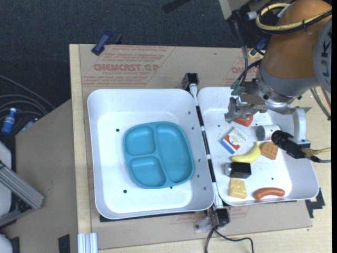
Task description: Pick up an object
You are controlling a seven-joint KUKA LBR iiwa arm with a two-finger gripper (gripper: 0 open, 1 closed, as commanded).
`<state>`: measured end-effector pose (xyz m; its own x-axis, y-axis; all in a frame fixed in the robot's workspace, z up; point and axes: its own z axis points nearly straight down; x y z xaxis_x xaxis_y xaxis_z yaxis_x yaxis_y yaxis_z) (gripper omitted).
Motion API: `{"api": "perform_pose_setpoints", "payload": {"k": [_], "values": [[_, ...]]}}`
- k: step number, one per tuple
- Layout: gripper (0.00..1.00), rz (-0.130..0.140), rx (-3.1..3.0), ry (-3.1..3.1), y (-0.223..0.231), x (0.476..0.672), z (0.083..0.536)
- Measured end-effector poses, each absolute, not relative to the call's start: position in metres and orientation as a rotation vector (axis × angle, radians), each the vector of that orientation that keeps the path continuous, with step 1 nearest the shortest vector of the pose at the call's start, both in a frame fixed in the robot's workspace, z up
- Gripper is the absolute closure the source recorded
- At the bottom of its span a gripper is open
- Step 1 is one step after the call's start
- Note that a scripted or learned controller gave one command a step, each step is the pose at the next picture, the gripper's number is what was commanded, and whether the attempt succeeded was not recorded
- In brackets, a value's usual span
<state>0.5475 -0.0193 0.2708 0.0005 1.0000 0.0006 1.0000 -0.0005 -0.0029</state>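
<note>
The right bin holds several small objects: a white carton with red and blue print, a yellow banana, a black block, a pale yellow cheese wedge, a red sausage, a brown waffle and a small white bottle. My gripper hangs low over the back of this bin, right above an orange-red object that is partly hidden beneath it. Nothing visible is lifted.
The left bin holds a blue divided plate. A black clamp sits at the back where the bins meet. A blue object lies on the bench's far left corner. The arm's orange band looms over the right bin.
</note>
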Motion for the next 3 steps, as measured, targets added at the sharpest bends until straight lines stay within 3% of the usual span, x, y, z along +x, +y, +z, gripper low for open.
{"api": "perform_pose_setpoints", "payload": {"k": [1, 2, 3], "values": [[1.0, 0.001, -2.223, -2.221, -0.08, 0.619, 0.247], [1.0, -0.003, -2.22, -2.224, -0.011, 0.647, 0.249], [1.0, -0.001, -2.224, -2.223, -0.058, 0.667, 0.252]]}}
